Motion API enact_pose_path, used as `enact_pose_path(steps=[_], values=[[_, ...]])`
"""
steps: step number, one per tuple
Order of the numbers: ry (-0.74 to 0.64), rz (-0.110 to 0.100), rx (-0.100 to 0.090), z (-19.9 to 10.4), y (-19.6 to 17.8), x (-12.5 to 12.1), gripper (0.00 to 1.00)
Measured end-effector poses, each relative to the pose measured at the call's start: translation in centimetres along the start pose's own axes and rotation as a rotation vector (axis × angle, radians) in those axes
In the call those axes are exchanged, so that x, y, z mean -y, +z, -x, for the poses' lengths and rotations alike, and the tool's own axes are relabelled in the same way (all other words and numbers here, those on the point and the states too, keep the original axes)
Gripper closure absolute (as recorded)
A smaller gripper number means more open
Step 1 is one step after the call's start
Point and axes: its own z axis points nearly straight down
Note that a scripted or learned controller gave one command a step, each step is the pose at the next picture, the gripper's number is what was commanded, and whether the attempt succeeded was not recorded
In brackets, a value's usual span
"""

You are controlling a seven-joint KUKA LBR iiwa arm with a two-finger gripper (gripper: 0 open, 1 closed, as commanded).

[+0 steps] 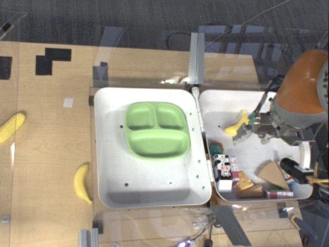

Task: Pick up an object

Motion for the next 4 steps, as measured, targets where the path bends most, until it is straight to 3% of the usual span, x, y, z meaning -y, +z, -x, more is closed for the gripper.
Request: enact_pose_path(steps=[1, 2, 3, 4], values=[[0.179, 0.001, 0.001, -2.0, -4.1, -5.2, 0.0], [-0.148, 0.001, 0.001, 0.0, 6.5, -7.9, 0.0], [-0.132, 0.01, 0.001, 0.6, 9.6, -8.9, 0.0], [-0.134, 0.017, -0.002, 0.4, 8.5, -9.2, 1.0]])
